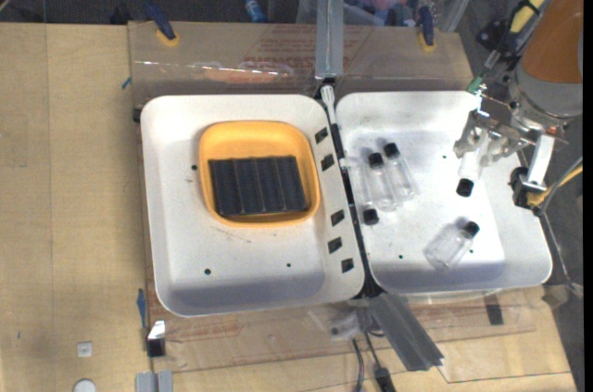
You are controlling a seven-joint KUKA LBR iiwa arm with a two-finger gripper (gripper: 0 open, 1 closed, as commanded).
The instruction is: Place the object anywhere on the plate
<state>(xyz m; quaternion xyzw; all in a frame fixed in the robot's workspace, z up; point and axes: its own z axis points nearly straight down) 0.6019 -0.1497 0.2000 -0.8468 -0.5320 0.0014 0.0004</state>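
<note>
Lowest bottle (449,244) lying slanted, cap to upper right. Five bottles, one plate (255,135). Gripper (488,143) grip: can't tell.

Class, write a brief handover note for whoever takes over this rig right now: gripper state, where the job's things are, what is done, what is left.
Gripper: over the right bin's upper right part, with a clear vial hanging at its fingers; grasp unclear.
Other vials lie in that bin, one near its front.
Orange plate with a dark rack sits in the left bin.
Done: nothing on the plate.
Left: carry one vial across and set it on the plate.
</note>
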